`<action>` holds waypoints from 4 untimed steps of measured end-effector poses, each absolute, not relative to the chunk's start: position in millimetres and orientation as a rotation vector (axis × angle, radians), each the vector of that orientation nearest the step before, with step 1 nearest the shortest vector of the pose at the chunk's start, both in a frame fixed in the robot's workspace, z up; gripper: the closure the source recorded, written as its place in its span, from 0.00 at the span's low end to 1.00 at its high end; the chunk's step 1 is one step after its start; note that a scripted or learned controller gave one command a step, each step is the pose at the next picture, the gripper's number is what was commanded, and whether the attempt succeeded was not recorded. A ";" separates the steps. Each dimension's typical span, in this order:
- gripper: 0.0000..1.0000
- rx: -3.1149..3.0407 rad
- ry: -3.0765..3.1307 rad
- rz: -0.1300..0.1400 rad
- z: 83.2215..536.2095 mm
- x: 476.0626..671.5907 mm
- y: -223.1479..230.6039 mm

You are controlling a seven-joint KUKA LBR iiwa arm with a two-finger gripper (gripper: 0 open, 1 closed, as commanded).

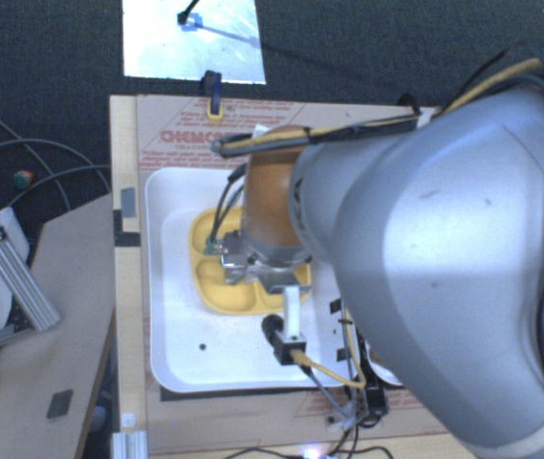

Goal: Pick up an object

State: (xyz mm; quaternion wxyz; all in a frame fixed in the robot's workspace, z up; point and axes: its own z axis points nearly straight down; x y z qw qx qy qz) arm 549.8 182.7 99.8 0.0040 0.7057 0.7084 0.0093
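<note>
A yellow, shallow dish-like object (216, 293) lies in the left white bin (178, 285), towards its middle. My gripper (264, 273) hangs straight over the dish's right half and covers that part of it. The orange band of the wrist (270, 199) sits just above the gripper. The grey arm (444, 256) reaches in from the right and hides whatever lies under it.
The bins rest on a cardboard sheet (185, 127). A yellow and black cable (324, 371) runs along the bin's front right corner. A blue clamp (212, 89) stands at the bench's back edge, and a metal rail (9, 266) leans at the left.
</note>
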 end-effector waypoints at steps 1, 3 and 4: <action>1.00 2.215 2.210 0.024 237.7 601.4 137.9; 1.00 2.212 2.223 0.014 228.1 657.5 234.5; 1.00 2.212 2.235 0.011 328.9 486.6 231.8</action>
